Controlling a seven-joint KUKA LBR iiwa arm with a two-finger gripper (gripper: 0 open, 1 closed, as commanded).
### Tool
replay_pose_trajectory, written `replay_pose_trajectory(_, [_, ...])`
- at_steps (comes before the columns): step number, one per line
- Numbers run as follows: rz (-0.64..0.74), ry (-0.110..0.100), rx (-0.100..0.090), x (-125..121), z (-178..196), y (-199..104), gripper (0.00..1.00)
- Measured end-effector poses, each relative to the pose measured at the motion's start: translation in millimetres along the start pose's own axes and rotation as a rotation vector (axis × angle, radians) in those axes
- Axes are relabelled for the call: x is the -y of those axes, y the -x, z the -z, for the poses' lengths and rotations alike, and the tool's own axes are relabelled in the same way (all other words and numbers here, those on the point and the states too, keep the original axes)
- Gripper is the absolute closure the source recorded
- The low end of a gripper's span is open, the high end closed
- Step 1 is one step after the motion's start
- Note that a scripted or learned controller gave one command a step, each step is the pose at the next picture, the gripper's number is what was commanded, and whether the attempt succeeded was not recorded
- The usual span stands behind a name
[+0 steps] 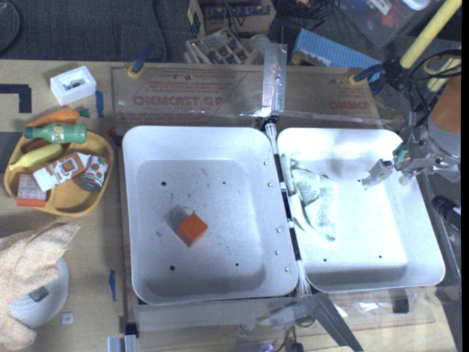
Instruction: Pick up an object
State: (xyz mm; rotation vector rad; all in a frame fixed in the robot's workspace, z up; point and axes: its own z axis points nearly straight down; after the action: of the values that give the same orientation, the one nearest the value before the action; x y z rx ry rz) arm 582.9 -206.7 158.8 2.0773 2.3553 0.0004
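Note:
An orange cube (193,229) lies in the left white bin (146,160), a little left of its middle. A crumpled white and green cloth (313,196) rests in the right white bin (410,262), against its left wall. My gripper (388,173) hangs over the right bin's upper right part, to the right of the cloth and apart from it. Its fingers (374,173) stand open with nothing between them. Above it, the grey arm with its orange band (447,112) comes in from the right edge.
A yellow bowl (66,205) of toy food sits left of the bins, with a white box (73,84) behind it and a beige cloth (33,259) in front. Clear plastic panels (198,94) stand behind both bins.

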Motion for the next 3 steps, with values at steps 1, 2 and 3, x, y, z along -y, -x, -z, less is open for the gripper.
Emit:
replay_pose_trajectory(1, [-0.097, 0.003, 0.002, -81.3, -71.9, -53.4, 0.0])
replay_pose_trajectory(2, [-0.204, 0.001, 0.002, -75.7, 12.1, -10.9, 0.0])
replay_pose_trajectory(3, [-0.162, -0.003, -0.001, -54.5, 36.9, -108.4, 0.0])
